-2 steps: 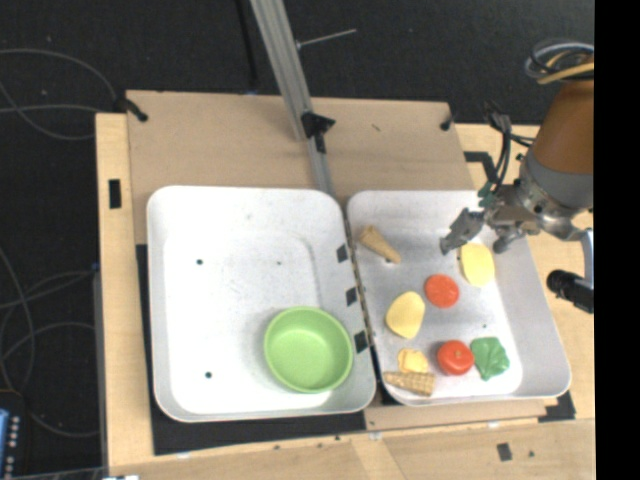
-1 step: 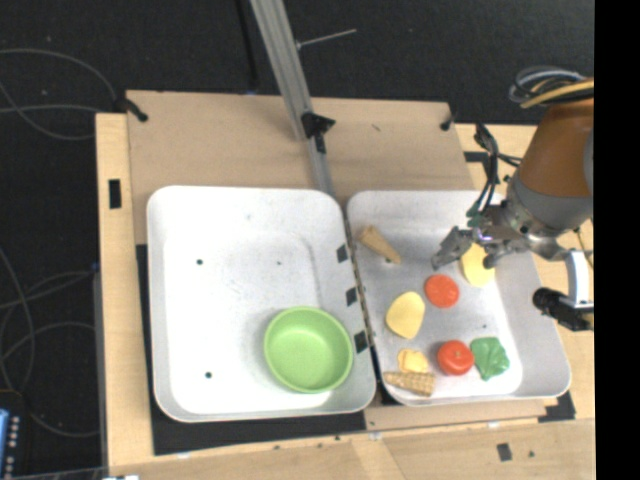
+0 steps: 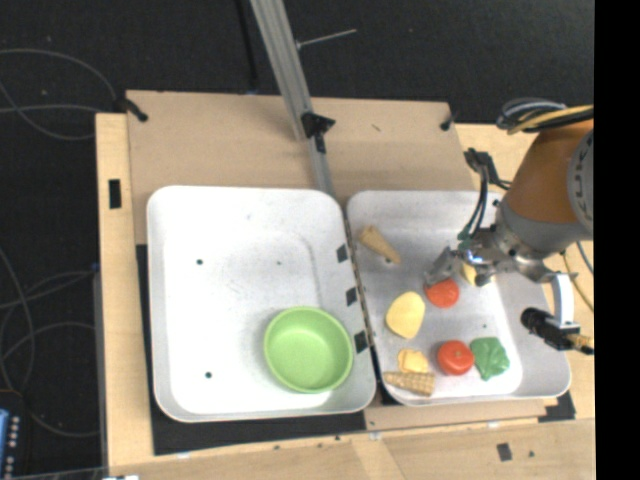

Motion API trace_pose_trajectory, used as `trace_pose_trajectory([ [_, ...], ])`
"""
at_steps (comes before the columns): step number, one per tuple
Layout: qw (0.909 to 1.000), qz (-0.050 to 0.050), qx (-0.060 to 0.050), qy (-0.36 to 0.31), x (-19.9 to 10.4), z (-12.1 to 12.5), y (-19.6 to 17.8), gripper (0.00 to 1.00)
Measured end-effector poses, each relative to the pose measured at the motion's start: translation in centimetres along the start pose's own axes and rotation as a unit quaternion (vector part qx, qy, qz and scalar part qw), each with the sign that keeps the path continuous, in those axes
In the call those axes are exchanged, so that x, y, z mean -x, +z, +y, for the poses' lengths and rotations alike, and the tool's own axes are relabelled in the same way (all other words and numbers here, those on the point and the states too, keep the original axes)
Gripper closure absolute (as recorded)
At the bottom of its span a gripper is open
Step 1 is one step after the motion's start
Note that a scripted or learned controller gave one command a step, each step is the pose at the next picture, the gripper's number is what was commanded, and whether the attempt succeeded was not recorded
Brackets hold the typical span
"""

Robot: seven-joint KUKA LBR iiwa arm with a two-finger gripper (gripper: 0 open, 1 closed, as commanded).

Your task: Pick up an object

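Camera view, nearest edge first: the right bin (image 3: 520,383) holds a waffle cone (image 3: 412,381) at its near rim, with a small yellow block (image 3: 412,359) touching it just behind. At 3 o'clock from the block sits a red tomato (image 3: 455,357), and a green piece (image 3: 489,357) lies just beside that at its 3 o'clock. A pale yellow piece (image 3: 405,314) sits farther back, at 11 o'clock from the tomato. The left bin (image 3: 200,268) carries a green bowl (image 3: 308,348) in its near right corner. Farther in, the jaws (image 3: 452,271) hang over the right bin's middle, and a second red piece (image 3: 442,292) lies just at their tip (whether gripped or merely touched, I cannot tell, nor how wide they stand). A tan piece (image 3: 379,244) lies at 10 o'clock from it. Both bins rest on the tabletop (image 3: 250,138).
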State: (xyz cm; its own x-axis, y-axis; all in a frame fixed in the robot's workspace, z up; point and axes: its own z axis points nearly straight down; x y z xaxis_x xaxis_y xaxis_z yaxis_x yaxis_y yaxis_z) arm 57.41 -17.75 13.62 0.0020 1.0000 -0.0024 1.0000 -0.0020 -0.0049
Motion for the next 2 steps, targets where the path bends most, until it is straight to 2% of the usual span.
trace_pose_trajectory([
  [1, 1.0000, 0.001, 0.005, 0.001, 0.0, 0.3, -1.5, 1.00],
  [2, 1.0000, 0.000, 0.007, -0.003, 0.0, 0.4, -7.9, 1.00],
])
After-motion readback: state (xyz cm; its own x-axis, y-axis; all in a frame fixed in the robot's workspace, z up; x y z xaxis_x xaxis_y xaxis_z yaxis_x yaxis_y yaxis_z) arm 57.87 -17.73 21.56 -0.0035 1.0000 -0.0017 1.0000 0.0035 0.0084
